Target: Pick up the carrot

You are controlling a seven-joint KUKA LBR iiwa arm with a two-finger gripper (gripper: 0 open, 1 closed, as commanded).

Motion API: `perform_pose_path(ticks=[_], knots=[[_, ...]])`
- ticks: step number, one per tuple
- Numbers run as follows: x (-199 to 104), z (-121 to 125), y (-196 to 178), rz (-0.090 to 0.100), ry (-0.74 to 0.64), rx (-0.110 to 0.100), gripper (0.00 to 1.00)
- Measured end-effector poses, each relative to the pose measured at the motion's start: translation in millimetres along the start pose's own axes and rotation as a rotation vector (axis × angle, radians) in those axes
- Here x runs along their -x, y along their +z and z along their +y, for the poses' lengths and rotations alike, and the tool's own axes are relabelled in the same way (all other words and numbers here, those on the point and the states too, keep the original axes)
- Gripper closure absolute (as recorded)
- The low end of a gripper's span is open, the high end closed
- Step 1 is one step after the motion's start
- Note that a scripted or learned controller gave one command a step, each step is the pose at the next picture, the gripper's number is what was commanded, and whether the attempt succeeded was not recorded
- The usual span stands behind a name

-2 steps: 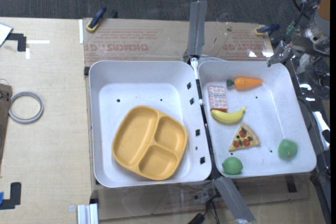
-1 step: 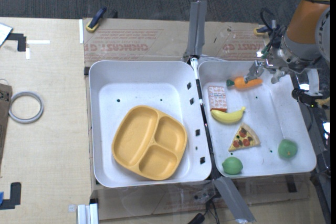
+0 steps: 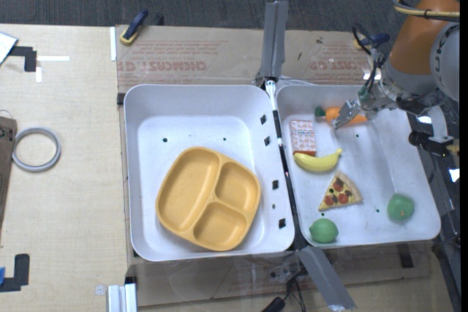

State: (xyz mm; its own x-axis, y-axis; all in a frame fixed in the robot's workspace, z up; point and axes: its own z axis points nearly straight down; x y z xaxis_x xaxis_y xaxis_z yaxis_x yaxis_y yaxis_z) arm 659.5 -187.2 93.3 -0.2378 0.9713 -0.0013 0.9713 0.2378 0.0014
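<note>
Partly behind end effector (image 3: 349,114), carrot (image 3: 333,113)

Open floor is lying along the right bin's (image 3: 431,219) right side. The banana (image 3: 317,161), pizza slice (image 3: 340,193) and snack packet (image 3: 303,137) are crowding its left; the carrot (image 3: 338,114) is sitting against the back wall.

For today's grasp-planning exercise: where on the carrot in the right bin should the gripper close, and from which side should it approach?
Probably the orange body of the carrot, near its middle, from straight above. It lies flat at the far end of the right bin, green top toward the left, so fingers closing across its narrow width should fit. The gripper already sits at its right end, hiding part of it.
</note>
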Motion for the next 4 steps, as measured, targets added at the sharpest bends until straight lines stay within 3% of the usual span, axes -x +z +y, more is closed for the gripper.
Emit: perform_pose_path(ticks=[1,2,3,4], knots=[[-24.4,6.0,0.1,0.0,-0.024,0.0,0.0],[23.2,-5.7,-78.4,-0.002,0.193,0.0,0.0],[18.3,-4.6,0.4,0.002,-0.205,-0.001,0.0],[34.9,-8.3,-76.8,-0.002,0.008,0.002,0.0]])
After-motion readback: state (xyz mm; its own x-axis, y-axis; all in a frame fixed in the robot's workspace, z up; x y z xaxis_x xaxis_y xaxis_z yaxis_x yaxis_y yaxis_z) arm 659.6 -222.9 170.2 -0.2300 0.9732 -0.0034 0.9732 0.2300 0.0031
